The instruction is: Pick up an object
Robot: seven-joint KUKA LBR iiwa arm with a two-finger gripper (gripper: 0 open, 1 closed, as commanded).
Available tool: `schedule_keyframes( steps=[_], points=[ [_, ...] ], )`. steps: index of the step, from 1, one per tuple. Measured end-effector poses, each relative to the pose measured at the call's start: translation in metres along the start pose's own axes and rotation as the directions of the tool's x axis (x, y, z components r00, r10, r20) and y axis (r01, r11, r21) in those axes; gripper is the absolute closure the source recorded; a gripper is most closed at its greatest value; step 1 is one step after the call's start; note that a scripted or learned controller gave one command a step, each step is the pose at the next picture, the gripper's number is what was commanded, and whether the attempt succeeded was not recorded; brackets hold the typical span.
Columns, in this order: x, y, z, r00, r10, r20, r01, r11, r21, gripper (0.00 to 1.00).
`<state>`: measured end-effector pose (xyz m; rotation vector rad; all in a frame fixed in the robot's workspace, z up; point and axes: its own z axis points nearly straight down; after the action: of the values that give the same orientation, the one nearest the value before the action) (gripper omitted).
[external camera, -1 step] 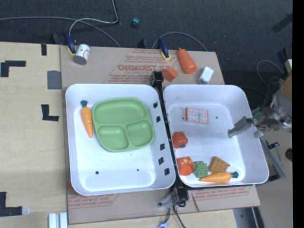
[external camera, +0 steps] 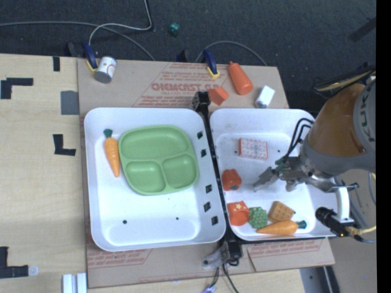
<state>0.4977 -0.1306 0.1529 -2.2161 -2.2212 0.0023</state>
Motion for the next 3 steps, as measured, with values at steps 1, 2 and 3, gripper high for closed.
schedule_keyframes(
  steps=[1, 2, 3],
  points=[
    [-0.073, 0.074, 0.065, 1.000, 0.001, 0.005, -0.001, 1.000, -0.012, 0.00],
    [0.025, 0.075, -0.054, 1.000, -0.001, 0.001, 0.001, 1.000, -0.005, 0.00],
    [-0.028, 0.005, 0.066, 1.000, 0.003, 0.002, -0.003, 1.000, -0.004, 0.00]
  ],
)
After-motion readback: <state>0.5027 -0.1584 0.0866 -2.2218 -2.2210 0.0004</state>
